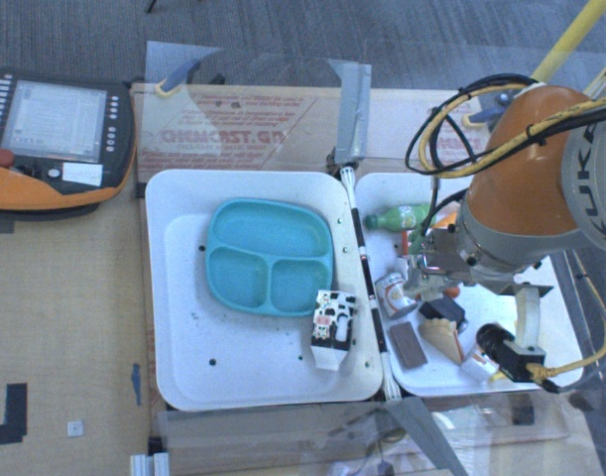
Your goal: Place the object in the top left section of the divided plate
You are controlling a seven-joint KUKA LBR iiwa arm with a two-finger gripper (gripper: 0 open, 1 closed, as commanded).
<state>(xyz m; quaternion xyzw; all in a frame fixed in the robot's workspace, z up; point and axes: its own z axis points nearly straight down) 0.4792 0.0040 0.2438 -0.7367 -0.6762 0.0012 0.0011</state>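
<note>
A teal divided plate (268, 238) lies in the left bin (179, 296), with one wide section at the back and two smaller ones at the front; all sections are bare. A small cow-patterned carton (332, 329) lies just off the plate's front right corner. My gripper (424, 274) hangs low over the right bin (565, 325), beside a small silver can (392, 294). The arm's orange band and grey wrist hide much of that bin. I see nothing clearly held.
In the right bin lie a green bottle (400, 216) at the back, a dark grey block (407, 345), a tan wedge (444, 338) and a black piece (443, 311). A teach pendant (55, 142) rests left of the bench.
</note>
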